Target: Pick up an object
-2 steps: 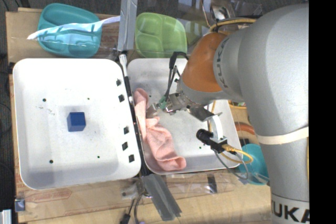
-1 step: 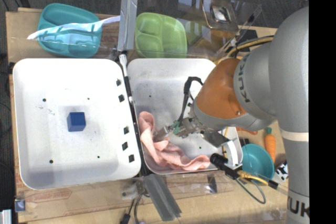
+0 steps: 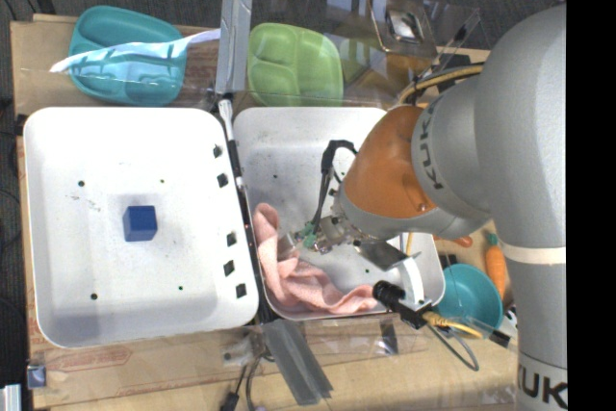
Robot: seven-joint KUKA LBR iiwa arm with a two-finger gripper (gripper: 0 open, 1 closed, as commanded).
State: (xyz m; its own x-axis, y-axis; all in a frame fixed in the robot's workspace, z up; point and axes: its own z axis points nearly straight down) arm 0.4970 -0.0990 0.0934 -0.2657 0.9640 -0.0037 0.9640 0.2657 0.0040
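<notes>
Reaching down into the right bin (image 3: pixel 289 135) with the claw (image 3: pixel 316 239) poised directly over the pink cloth (image 3: pixel 308 282) bunched along that bin's near wall. Not being able to tell whether spread or pressed together, with the wrist blocking it. Aiming for a raised fold rather than flat fabric, and pinching deep before lifting. Counting one pink cloth, one blue cube (image 3: pixel 141 222) sitting alone in the left bin (image 3: pixel 58 140), two bins on the desk (image 3: pixel 24 38).

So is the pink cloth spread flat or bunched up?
Bunched: the pink cloth lies crumpled against the right bin's near-left corner.
</notes>
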